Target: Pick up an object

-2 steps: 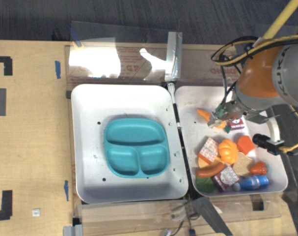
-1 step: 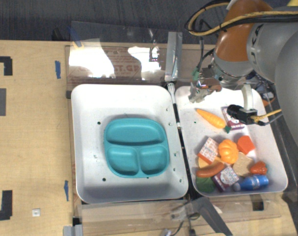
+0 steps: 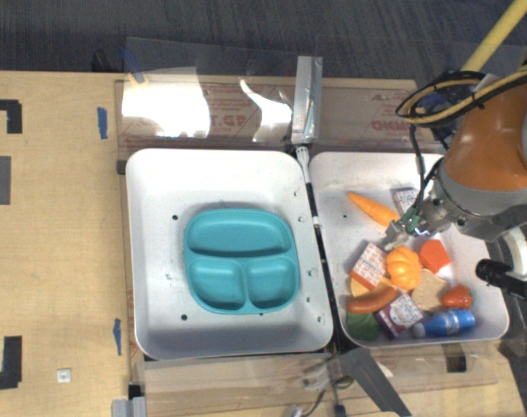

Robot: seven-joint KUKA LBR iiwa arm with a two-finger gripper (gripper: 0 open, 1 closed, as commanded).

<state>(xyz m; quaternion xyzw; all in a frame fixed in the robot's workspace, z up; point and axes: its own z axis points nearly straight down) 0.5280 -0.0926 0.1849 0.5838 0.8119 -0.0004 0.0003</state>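
Observation:
The right bin (image 3: 334, 181) holds a heap of toy foods. An orange carrot (image 3: 370, 206) lies toward its far side, and an orange pumpkin (image 3: 404, 268) sits in the middle. Around them lie a red-orange block (image 3: 435, 255), a red-and-white box (image 3: 367, 266), a sausage (image 3: 372, 300) and a blue bottle (image 3: 448, 322). My gripper (image 3: 405, 228) hangs low over this bin, between the carrot's thick end and the pumpkin, just above the pumpkin's top. The arm's grey body and orange band (image 3: 493, 146) reach in from the right and hide the bin's far right part.
The left bin (image 3: 150, 233) holds a teal divided plate (image 3: 241, 259). A tomato (image 3: 457, 298), a bread slice (image 3: 429, 290), a purple packet (image 3: 400, 313) and a green piece (image 3: 360, 325) crowd the right bin's near side. Yellow and black cables (image 3: 437, 98) loop above the arm.

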